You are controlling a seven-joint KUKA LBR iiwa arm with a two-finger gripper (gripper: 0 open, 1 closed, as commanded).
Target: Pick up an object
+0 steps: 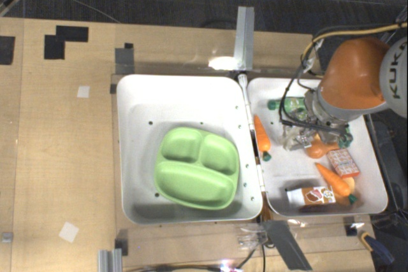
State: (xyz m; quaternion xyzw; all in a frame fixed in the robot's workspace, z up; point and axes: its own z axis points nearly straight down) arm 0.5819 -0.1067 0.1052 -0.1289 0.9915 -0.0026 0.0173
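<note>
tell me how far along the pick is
Done: the arm is down over the right bin. In hand: the claw sits low by an orange piece; no grasp is visible. Left: gripping and lifting. The carrots lie in the bin.

Arm [357,76] enters from the right edge of the camera view, orange band uppermost, wrist pointed steeply downward. Gripper [305,137] sits low beneath the wrist, partly hidden by the arm's own bulk and cabling. Finger spacing cannot be determined from this angle.
</note>
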